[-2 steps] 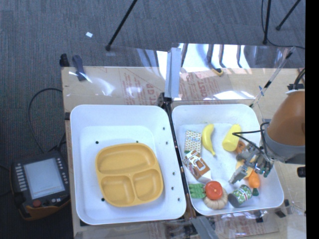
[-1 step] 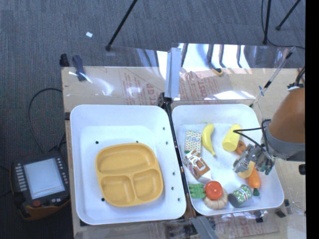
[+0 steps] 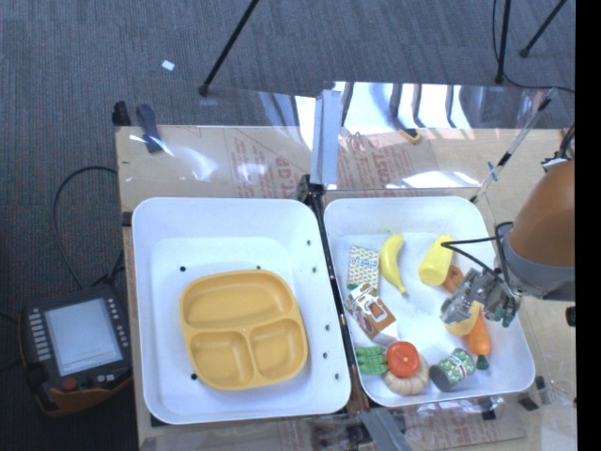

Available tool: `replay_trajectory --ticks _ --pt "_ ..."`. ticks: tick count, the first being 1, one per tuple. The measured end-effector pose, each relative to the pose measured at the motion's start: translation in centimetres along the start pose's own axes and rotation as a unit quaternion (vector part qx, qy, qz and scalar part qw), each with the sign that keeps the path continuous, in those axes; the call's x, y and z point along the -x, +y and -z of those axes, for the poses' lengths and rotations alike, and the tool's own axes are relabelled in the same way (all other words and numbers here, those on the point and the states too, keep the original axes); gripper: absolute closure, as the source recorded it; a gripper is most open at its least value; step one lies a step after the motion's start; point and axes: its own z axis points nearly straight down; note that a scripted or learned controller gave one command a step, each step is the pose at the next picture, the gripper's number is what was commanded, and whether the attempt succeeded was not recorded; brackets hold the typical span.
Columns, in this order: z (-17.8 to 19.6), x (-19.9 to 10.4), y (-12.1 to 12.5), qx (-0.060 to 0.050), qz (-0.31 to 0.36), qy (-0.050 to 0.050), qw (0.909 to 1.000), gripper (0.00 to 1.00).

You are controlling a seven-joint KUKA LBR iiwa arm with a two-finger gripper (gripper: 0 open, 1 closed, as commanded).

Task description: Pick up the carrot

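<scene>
The carrot (image 3: 480,335) is orange with a green tip and lies at the right side of the right bin (image 3: 413,212), its tip pointing toward the front. My gripper (image 3: 470,304) hangs low over the bin just left of and above the carrot's thick end, over a small yellow-orange piece (image 3: 458,324). The arm's grey wrist and orange band come in from the right edge. Nothing visibly sits in the gripper's grasp.
The right bin also holds a banana (image 3: 392,261), a yellow block (image 3: 436,260), two small cartons (image 3: 363,265) (image 3: 373,314), a tomato (image 3: 403,357), a green item (image 3: 372,359) and a can (image 3: 454,368). A yellow divided plate (image 3: 244,327) lies in the left bin (image 3: 225,219).
</scene>
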Motion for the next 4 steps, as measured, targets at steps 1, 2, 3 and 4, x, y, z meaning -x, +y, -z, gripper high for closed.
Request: replay_trajectory --ticks 1,2,3,4 --pt "5.5 1.0 5.4 0.001 -0.107 -0.001 0.9942 1.0" --pt "-2.1 5.8 3.0 0.0 0.027 0.001 0.9996 1.0" --pt "-1.8 8.7 4.9 0.001 -0.08 -0.001 0.9968 1.0" --pt "-1.9 3.9 6.3 -0.001 -0.326 0.0 0.9452 1.0"
